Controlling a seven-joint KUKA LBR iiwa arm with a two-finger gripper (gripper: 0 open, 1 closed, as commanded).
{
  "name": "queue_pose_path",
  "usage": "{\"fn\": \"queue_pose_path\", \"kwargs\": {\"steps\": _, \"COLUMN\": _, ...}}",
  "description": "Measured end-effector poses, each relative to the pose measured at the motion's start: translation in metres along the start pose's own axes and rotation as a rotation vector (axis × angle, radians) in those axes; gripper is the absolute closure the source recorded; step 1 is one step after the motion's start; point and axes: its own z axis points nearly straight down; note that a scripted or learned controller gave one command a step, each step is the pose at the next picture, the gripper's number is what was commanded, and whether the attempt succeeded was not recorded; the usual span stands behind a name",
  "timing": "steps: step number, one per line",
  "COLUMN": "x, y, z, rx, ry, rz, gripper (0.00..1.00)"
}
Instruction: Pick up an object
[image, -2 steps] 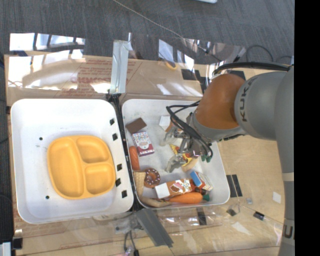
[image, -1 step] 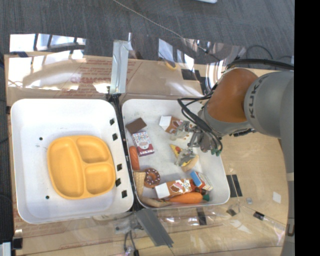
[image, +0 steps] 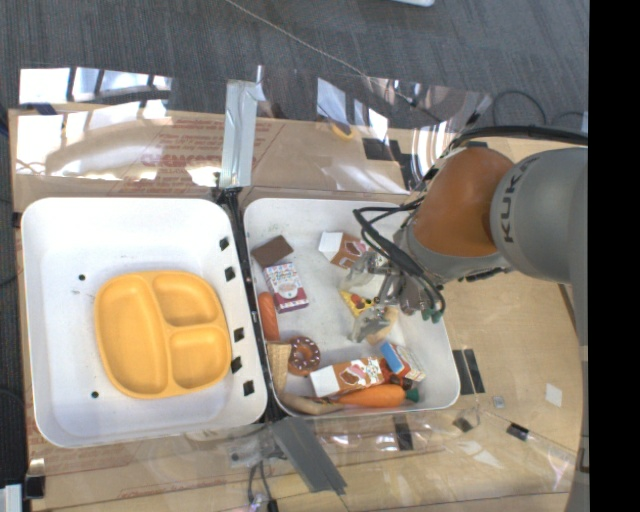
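Note:
The right bin (image: 300, 215) holds several small toy foods: a brown block (image: 271, 249), a red-and-white carton (image: 287, 285), a sausage (image: 268, 315), a chocolate donut (image: 304, 354), a carrot (image: 372, 397), a white cube (image: 331, 243) and small printed boxes (image: 362, 373). My gripper (image: 372, 318) reaches down into the right half of this bin, just over a yellow item (image: 356, 299). Its metal fingers (image: 366, 325) point toward the bin floor, above the boxes at the front. I see nothing clearly held between them.
The left bin (image: 50, 230) carries a yellow divided plate (image: 160, 330). The grey arm with its orange band (image: 455, 215) hangs over the right bin's right wall. Cardboard and tape lie behind both bins.

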Motion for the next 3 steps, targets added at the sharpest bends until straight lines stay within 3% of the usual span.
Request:
{"fn": "queue_pose_path", "kwargs": {"steps": 1, "x": -0.075, "y": -0.002, "z": 0.007, "rx": -0.006, "ry": 0.047, "rz": -0.024, "gripper": 0.0}}
{"fn": "queue_pose_path", "kwargs": {"steps": 2, "x": -0.034, "y": -0.003, "z": 0.0, "rx": 0.0, "ry": 0.001, "rz": 0.026, "gripper": 0.0}}
{"fn": "queue_pose_path", "kwargs": {"steps": 3, "x": 0.02, "y": 0.004, "z": 0.001, "rx": 0.0, "ry": 0.001, "rz": 0.036, "gripper": 0.0}}
